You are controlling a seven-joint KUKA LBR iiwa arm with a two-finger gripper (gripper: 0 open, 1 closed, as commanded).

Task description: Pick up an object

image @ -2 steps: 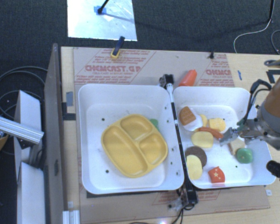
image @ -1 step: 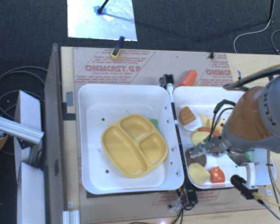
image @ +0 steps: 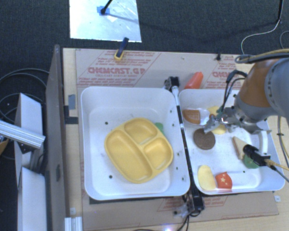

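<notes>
End effector [image: 216,123] hovers in the right bin [image: 269,179], just at one o'clock from the brown disc [image: 203,139]; finger state unclear.

Bench [image: 135,64], brown board with red lettering. Two white bins side by side: left bin [image: 94,143] at 9 o'clock, right bin [image: 272,179] at 3 o'clock. Orange item [image: 194,79] and blue-yellow clamp [image: 121,49] toward 12 o'clock.

Yellow tray [image: 135,153], white bins [image: 94,177], brown disc [image: 203,139], red block [image: 224,180].
</notes>
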